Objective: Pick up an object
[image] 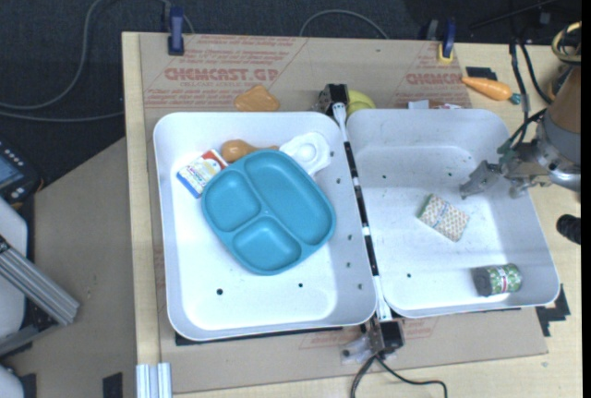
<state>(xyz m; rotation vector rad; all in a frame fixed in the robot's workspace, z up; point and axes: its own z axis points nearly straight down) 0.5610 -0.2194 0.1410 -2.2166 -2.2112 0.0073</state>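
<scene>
Candidate obj for the pick: small patterned packet, lying flat and tilted mid right bin, nothing touching it. Gripper is hovering just up-right of it, near the bin's right side, not contacting the packet. Fingers are looking spread, pointing left, nothing between them. Arm is coming in from the right edge of frame.

Also in the right bin: dark green can lying on its side, lower right corner, well apart from packet.

Left bin: blue 3-compartment tray sitting diagonally in the middle; small white cup touching its upper right edge, orange round item at its upper left, red/blue/white box just beside the tray's left edge.

Outside the bins on the bench: orange piece above left bin, yellow-green obj near top of the divider btw bins, carrot-like thing top right.
</scene>
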